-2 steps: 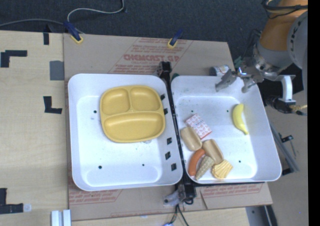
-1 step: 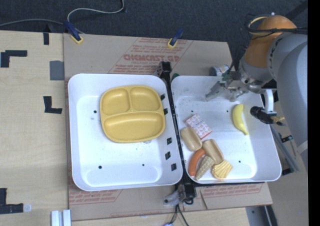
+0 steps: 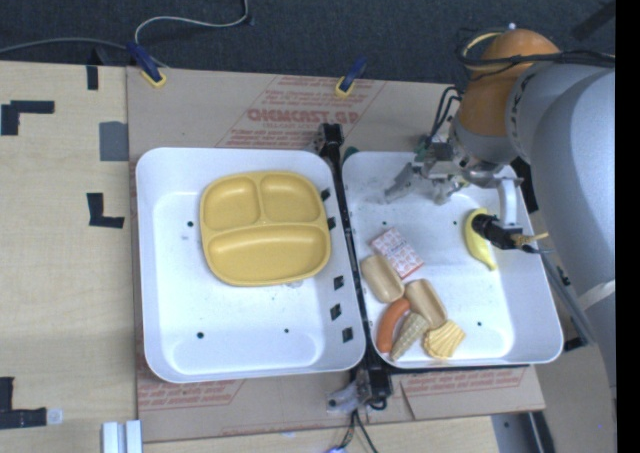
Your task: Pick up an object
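Camera view: two-finger gripper (image 3: 425,181) low over far end of shallow white right bin (image 3: 520,326), jaws spread apart, nothing between them. Small yellow plastic banana (image 3: 479,240) just right of it, apart. Pink-checked wafer block (image 3: 397,252), tan bread rolls (image 3: 381,277), orange sausage (image 3: 392,321), ridged yellow chip (image 3: 444,340) clustered nearer. Yellow compartment plate (image 3: 265,226) in shallow white left bin (image 3: 165,321).

You're looking at a lab test bench: cardboard sheet (image 3: 300,116) clamped down, tape marks (image 3: 30,116), loose cables (image 3: 190,21), two white bins (image 3: 160,241) of toy food.
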